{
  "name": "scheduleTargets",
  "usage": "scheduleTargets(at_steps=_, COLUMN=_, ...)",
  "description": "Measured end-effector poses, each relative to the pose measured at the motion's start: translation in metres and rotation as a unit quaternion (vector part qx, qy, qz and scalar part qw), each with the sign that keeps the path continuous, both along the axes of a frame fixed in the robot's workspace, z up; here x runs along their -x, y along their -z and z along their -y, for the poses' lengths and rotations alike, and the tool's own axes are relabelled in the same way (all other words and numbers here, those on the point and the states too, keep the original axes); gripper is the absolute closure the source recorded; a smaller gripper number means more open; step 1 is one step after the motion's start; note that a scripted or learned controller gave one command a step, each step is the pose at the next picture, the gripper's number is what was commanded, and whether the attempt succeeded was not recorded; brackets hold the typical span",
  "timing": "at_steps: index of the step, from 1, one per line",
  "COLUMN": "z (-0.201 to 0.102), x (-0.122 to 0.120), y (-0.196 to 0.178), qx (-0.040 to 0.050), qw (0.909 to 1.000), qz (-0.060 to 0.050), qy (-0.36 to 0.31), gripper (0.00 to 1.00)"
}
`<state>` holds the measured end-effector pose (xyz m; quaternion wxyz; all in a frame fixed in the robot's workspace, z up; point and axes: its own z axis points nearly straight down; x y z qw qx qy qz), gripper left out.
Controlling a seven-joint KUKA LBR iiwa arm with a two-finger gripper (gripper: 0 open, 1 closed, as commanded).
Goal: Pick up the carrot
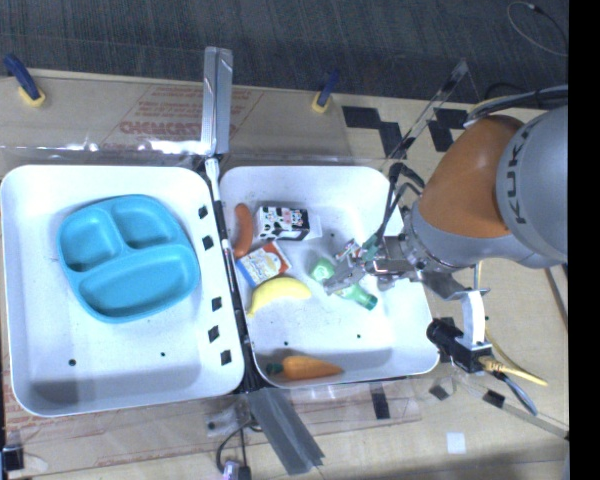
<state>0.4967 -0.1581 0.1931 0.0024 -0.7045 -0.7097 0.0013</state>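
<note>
Left to right for you. The left bin (20, 298) holds a blue divided plate (130, 256), nothing to do w/ this job. In the right bin (405, 353), along its left wall, you've got a sausage (243, 226), a snack packet (261, 264) and a banana (278, 293); a black-and-white carton (282, 221) sits toward the far wall. The carrot (308, 369) lies flat at the near wall, close to the near-left corner, leafy end pointing at the divider between bins.

The jaws (348, 268) are mid-bin, low over a green item (352, 290) I can't ID for sure, poss. a small bottle. Whether they're released or clenched, can't tell; the metal there is too cluttered to read. Nothing carrot-like is between them.

Step, as I judge it: approach not yet made. The carrot is apart from the jaws, toward the near wall and a bit left, w/ the banana between-ish. Next you'd need a shift toward that near wall, then a descent across the carrot's narrow width; the wall beside it leaves little room, so a miss is likely.
</note>
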Motion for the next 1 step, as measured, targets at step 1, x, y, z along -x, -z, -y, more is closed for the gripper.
scheduleTargets(at_steps=1, z=-0.0923, x=-0.0104, y=0.0025, qx=0.0002, qw=0.9997, qz=0.0, qy=-0.023, gripper=0.0)
